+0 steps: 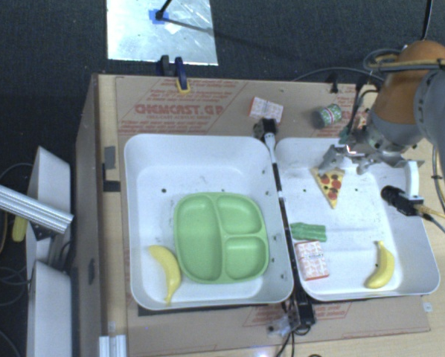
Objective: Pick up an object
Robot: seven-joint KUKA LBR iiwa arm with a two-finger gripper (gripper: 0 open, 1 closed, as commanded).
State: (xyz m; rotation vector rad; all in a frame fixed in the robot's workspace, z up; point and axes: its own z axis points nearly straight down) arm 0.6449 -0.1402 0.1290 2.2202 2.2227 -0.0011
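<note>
Two shallow white plastic bins are seen side by side on a brown cardboard-covered surface (pixel 185 106). In the left bin (pixel 144 162) a pale green divided plastic plate (pixel 221 236) is seen lying flat, and a yellow toy banana (pixel 166 270) is found touching its lower left edge, near the bin's front corner.

In the right bin (pixel 423 262) several small items are spread out. A triangular toy pizza slice with red topping (pixel 330 184) is seen in the upper left part of the bin. A flat green rectangular piece (pixel 308 231) is placed lower down, next to the divider between the bins, and a small red and white printed packet (pixel 312 259) is found just below it. A second yellow toy banana (pixel 381 266) is seen near the front right corner, well apart from the packet.

The grey arm with the orange band (pixel 401 88) is seen reaching in from the right over the back of the right bin. Its metal tool (pixel 347 157) is held low, just above the wide end of the pizza slice. Its fingers appear spread apart, with nothing seen between them.

Outside the bins, a small green and white can (pixel 329 114) is seen lying on the surface behind the right bin, and a small printed paper card (pixel 266 109) is placed to its left.
</note>
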